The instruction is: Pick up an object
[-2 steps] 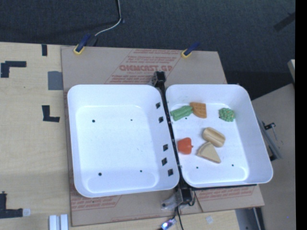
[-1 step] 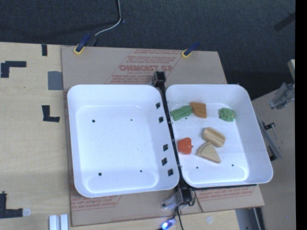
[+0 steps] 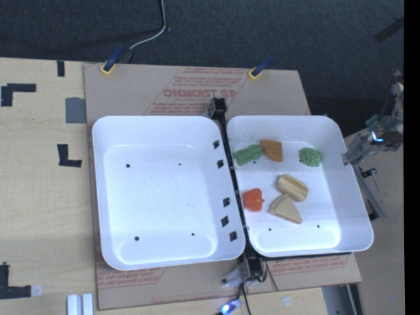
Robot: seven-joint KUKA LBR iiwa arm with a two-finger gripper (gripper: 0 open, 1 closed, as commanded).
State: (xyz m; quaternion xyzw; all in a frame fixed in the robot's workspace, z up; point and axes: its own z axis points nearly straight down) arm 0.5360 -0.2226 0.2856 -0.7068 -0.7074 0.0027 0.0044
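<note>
Right bin (image 3: 328,238): six toy foods clustered centre-right, ready for picking | gripper (image 3: 367,143): right edge, outside bin, grip state cannot tell

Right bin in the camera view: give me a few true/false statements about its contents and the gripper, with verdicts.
1. The right bin holds five objects. True.
2. The orange-red piece lies in the left bin. False: it lies in the right bin, near the divider.
3. The green broccoli-like piece is the object nearest the gripper. True.
4. The gripper is over the tan wedge. False: it is at the bin's right rim.
</note>
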